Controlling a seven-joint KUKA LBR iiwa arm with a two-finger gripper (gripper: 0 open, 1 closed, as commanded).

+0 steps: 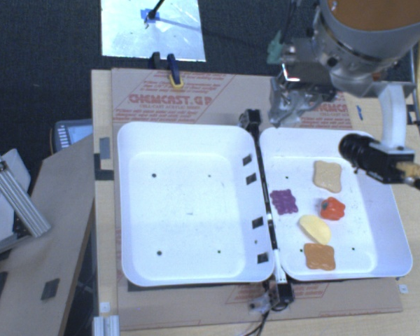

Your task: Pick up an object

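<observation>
The arm (374,12) is cut off by the top and right edges, so just its lower grey body and orange band show. Its gripper (290,107) sits behind the far rim of the right bin (385,208), small and blurred against the lettered board (171,96); the finger state cannot be told. A black cylinder (367,156) covers part of that bin's far right corner. At the left edge, a metal rail (10,187) is cut off.
</observation>
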